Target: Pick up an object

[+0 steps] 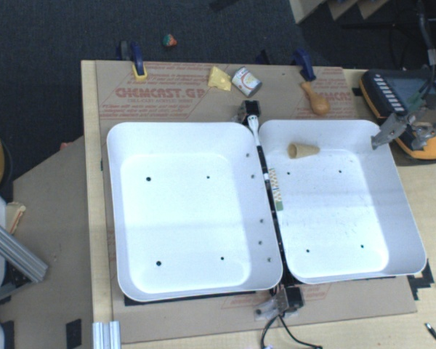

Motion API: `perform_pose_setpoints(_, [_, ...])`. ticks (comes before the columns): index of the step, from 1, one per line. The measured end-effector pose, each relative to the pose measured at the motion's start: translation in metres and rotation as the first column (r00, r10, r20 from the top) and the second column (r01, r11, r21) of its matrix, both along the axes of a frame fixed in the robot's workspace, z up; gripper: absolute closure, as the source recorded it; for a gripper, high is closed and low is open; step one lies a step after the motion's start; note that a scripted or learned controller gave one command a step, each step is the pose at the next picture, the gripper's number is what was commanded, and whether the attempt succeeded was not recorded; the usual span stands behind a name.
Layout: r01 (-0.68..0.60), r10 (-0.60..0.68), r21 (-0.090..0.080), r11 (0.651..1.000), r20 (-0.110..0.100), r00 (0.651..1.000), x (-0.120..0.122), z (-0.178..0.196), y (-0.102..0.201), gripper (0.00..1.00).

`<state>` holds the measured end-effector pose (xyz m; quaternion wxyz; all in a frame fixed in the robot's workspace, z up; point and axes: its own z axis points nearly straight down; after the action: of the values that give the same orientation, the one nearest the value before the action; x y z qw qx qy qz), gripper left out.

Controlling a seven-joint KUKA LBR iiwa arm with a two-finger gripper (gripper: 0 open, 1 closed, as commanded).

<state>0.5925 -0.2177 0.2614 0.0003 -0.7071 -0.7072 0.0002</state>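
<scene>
A small tan cone lies on its side near the back wall of the right bin, its tip pointing left. The left bin has a bare white floor with a few dark dots. Behind the bins, on the brown board, rest a yellow wedge, a small white and grey box and a brown pear-shaped piece.
Blue clamps hold the board's back edge. A black-tipped tool lies at the back of the seam between the bins. A yellow and black pendant with a grey bracket sits beside the right bin's back right corner.
</scene>
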Motion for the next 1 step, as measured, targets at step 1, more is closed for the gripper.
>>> perform_pose_setpoints(1, [-0.001,0.001,-0.002,1.000,0.004,1.000,0.0007,0.0112,-0.0002,1.00])
